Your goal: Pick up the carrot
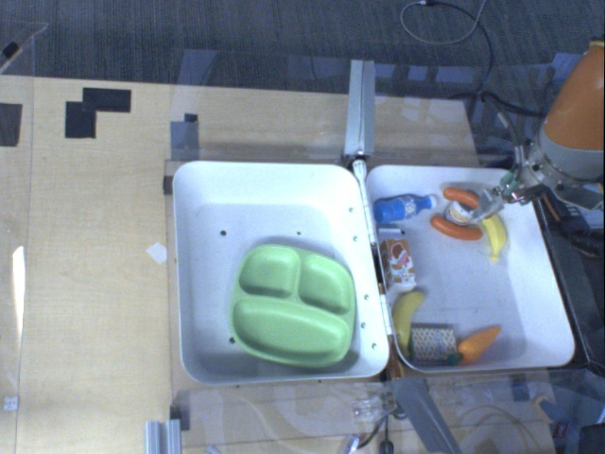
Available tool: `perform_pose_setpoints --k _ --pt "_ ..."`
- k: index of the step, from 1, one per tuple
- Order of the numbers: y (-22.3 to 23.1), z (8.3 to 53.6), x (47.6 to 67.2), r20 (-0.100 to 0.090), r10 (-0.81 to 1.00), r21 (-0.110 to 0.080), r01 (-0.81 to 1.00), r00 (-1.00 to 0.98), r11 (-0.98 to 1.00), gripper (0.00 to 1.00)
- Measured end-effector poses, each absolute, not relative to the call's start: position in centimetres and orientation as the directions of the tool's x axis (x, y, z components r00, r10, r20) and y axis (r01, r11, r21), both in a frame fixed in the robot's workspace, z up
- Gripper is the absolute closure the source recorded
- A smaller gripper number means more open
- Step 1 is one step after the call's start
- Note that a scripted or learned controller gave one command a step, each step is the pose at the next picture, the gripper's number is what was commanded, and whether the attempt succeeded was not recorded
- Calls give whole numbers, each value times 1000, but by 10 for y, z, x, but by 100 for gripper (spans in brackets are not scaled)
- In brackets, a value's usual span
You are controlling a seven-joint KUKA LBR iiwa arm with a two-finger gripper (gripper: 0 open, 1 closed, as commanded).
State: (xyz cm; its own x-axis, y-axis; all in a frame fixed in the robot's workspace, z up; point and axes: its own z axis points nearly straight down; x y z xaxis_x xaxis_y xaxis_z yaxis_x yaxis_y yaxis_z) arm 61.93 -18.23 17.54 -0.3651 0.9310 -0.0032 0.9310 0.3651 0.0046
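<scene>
Orange carrot (480, 341) near bin's front edge, well apart from pincer (499, 197).

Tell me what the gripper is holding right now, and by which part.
It cannot be told. The gripper sits low at the far side of the right bin, beside a yellow banana and hot dogs. The carrot lies untouched at the near edge.

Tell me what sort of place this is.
Most likely a robotics lab test bench. Two white bins sit side by side on a wooden bench, the right one holding toy-like food such as a carrot and a banana, with loose cable on the carpet behind.
</scene>
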Motion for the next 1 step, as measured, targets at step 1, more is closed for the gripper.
perform_pose_setpoints --k 1 --pt "-147 195 616 -2 991 5 991 -131 131 100"
